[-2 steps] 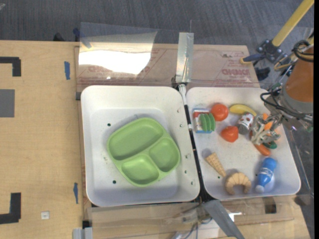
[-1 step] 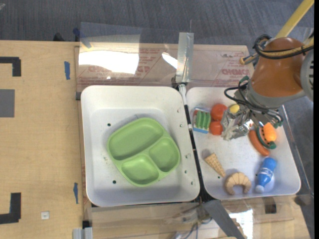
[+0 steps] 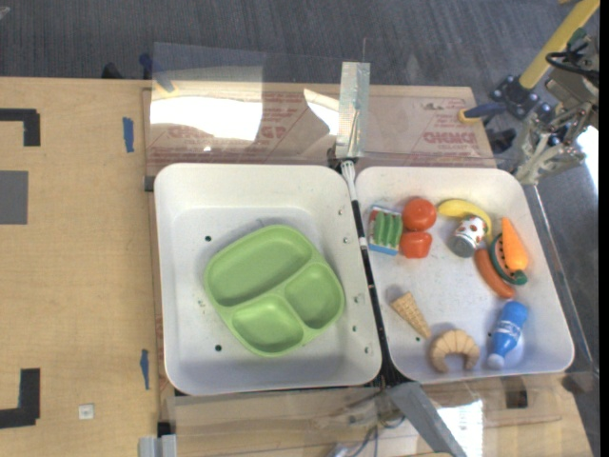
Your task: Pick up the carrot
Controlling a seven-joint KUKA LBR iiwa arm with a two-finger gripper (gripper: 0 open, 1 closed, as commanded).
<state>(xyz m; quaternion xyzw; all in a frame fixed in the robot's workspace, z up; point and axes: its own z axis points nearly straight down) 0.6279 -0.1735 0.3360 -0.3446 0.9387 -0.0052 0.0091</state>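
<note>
1. As seen from above, two white bins are set side by side on the bench: a left bin (image 3: 181, 255) and a right bin (image 3: 547, 284).
2. The carrot (image 3: 514, 244) is found in the right bin, in its upper right part, near the right wall.
3. The carrot is laid roughly lengthwise along that wall, with the orange body up and a green end at the bottom.
4. It is rested against or on a curved red-brown sausage-like toy (image 3: 492, 269); the two are touching.
5. A grey can-like toy (image 3: 466, 238) is placed just left of the carrot, with a banana (image 3: 463, 209) above it.
6. Two red round toys are stacked further left: a tomato (image 3: 419, 213) and a smaller red one (image 3: 415, 245), touching.
7. A green, red and blue block (image 3: 385, 228) is set beside them, near the wall between the bins.
8. A cone (image 3: 411, 310), a croissant (image 3: 454, 348) and a blue bottle (image 3: 507, 331) are spread across the lower part of the right bin, well apart from the carrot.
9. A green divided plate (image 3: 274, 288) is held in the left bin, tilted diagonally.
10. Gripper state: open or closed cannot be told.
11. The carrot is not gripped by anything.
</note>
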